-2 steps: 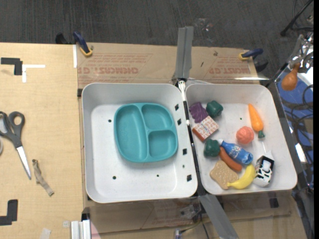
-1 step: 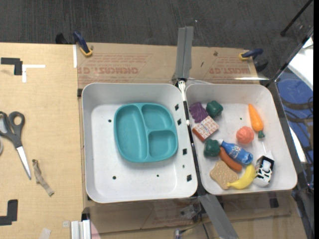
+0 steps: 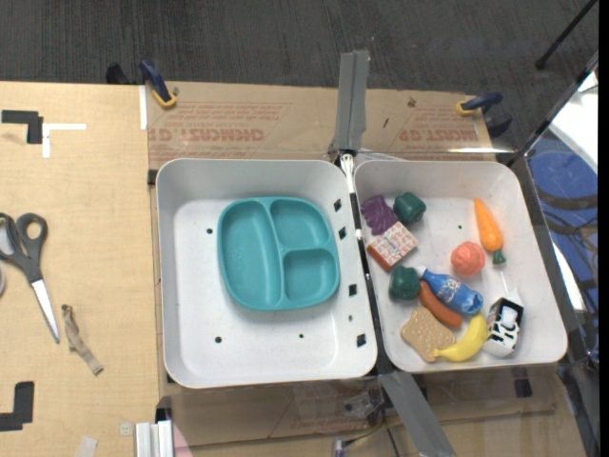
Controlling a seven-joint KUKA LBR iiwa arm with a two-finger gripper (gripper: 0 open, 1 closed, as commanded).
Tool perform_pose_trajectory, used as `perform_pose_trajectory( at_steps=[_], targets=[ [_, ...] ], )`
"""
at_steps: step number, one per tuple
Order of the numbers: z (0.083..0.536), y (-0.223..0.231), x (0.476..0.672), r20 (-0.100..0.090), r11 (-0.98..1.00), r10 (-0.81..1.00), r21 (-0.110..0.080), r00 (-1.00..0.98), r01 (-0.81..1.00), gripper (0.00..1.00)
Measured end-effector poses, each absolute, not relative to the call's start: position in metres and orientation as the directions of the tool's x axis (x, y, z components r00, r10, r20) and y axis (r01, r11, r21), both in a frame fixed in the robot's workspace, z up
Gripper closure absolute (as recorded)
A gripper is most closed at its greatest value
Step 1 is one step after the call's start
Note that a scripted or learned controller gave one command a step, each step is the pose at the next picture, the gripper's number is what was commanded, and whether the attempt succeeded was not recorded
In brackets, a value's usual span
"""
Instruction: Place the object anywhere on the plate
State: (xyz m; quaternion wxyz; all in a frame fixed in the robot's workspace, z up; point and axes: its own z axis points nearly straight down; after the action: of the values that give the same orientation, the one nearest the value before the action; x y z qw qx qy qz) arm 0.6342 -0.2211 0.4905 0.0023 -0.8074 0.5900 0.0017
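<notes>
In the left bin (image 3: 190, 174), a teal plate (image 3: 280, 253) with three compartments lies flat near the middle of the floor, and nothing rests on it. To the right of the plate, across the two bins' touching walls, the right bin (image 3: 442, 222) holds all the loose toys, so any object for the plate is there and none is on the plate.

Nearest the plate in that bin are a purple piece (image 3: 379, 213), a red-and-white box (image 3: 392, 246) just below it, and a dark green piece (image 3: 404, 282). A second green piece (image 3: 410, 206) sits beside the purple one. Farther from the plate lie a carrot (image 3: 488, 227) and an orange ball (image 3: 467, 257). A blue bottle (image 3: 453, 293), a sausage (image 3: 440, 307), a bread slice (image 3: 422, 334), a banana (image 3: 463, 344) and a black-and-white toy (image 3: 504, 327) crowd together at the corner. Left of the plate, outside the bins, scissors (image 3: 29, 260) lie on the bench.
</notes>
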Motion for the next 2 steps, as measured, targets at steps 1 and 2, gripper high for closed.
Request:
perform_pose_trajectory(
  at_steps=[1, 2],
  targets=[
    [0.4973, -0.221, 0.6357, -0.011, -0.299, -0.954, -0.004, 0.299, -0.954, 1.0],
    [0.5041, -0.2206, 0.6374, -0.018, -0.296, -0.955, -0.005, 0.296, -0.955, 1.0]
  ],
)
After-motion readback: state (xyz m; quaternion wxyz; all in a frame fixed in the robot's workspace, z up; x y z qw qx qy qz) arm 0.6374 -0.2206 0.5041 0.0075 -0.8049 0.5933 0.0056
